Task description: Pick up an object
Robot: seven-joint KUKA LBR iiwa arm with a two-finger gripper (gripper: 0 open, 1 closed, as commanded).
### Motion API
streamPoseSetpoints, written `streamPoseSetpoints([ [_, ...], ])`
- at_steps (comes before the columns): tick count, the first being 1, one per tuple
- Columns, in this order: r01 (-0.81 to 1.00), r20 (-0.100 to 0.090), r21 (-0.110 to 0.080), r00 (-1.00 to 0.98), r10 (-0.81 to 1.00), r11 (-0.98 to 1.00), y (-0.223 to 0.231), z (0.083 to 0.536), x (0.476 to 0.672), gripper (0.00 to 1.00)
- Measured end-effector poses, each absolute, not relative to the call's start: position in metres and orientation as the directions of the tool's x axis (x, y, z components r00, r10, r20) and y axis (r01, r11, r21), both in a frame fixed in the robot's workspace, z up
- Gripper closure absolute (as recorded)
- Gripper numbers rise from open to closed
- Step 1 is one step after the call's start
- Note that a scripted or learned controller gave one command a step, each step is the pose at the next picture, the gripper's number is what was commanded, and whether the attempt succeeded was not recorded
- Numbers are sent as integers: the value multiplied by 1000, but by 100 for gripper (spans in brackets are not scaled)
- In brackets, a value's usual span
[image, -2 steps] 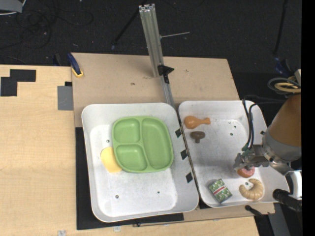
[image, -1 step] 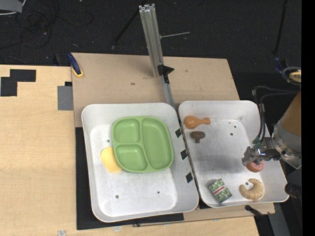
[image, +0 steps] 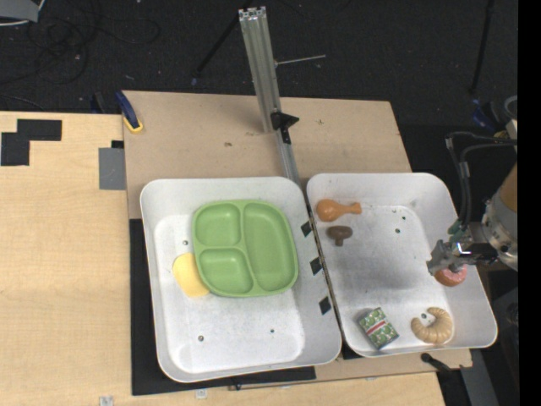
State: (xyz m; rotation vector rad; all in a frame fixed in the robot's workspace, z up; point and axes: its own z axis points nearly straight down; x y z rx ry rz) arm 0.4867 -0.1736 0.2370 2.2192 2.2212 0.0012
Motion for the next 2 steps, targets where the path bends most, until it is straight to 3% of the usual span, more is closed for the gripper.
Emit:
streamPoseSetpoints([
  [2, 1000, 2, -2, -6, 1000, 6, -58, 229, 516, 100],
])
